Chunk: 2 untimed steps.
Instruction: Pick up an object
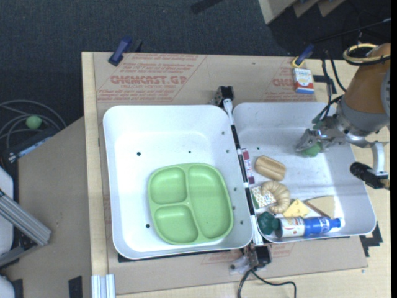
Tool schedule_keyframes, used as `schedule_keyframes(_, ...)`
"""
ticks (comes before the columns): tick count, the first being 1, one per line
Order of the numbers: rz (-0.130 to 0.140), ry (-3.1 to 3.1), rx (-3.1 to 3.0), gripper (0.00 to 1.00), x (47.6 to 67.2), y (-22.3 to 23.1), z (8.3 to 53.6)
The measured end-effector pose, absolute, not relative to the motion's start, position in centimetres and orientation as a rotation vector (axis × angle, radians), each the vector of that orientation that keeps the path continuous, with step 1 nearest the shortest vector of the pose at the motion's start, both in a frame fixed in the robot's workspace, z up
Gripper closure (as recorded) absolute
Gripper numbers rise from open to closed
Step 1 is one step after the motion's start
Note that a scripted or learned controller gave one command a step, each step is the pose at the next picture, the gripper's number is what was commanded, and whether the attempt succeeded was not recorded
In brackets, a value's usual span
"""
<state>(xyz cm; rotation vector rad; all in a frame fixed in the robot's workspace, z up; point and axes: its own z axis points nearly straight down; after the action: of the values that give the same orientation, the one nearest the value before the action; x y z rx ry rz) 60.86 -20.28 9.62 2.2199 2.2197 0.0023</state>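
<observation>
Cardboard-topped counter [155, 73] on dark carpet, two shallow white bins. My end effector [312, 143] is low in the right white bin [273, 120], far side, pinching what looks like a small green object [312, 148]. Other candidates lie near and left of me: tan bread roll [270, 166], then blue-capped white tube [307, 226], long axis left-right. Left white bin [124, 166] holds a green divided plastic plate [188, 202].

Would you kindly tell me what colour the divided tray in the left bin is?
Light green; the tray shows in the camera view.
</observation>
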Motion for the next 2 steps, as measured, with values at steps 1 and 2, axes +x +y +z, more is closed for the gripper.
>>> schedule_keyframes(1, 0.000, 2.224, 2.222, 1.00, 57.8, -16.7, 11.2)
schedule_keyframes(2, 0.007, 2.219, 2.217, 1.00, 58.2, -9.7, 8.8)
